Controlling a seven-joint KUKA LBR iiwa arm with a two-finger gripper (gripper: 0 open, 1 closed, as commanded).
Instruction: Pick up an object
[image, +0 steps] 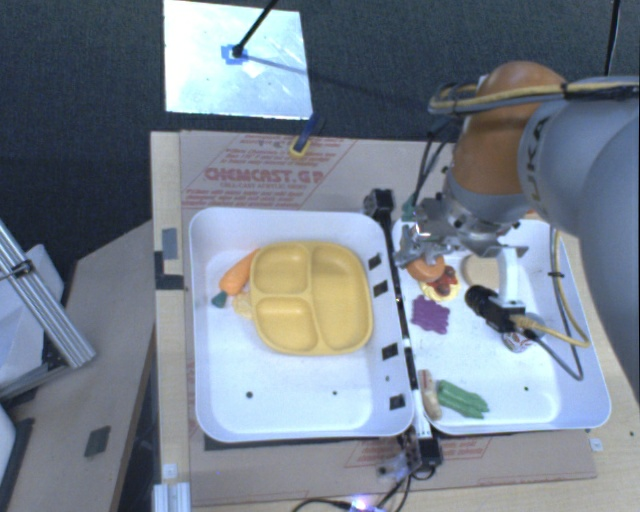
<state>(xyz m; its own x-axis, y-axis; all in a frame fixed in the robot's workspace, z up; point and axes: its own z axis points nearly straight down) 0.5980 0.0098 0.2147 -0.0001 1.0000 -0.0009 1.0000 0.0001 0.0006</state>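
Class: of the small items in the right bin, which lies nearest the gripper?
The orange one, right at the gripper; the purple piece and green pod lie farther off.

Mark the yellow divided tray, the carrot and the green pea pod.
yellow divided tray (290, 322), camera view, floor of its lower compartment.
carrot (238, 272), camera view, mid-body.
green pea pod (461, 399), camera view, middle.

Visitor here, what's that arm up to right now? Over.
Gripper low over right bin, near the middle divider. Orange toy right under it, no hold seen. Purple piece close beside; yellow tray away in left bin.
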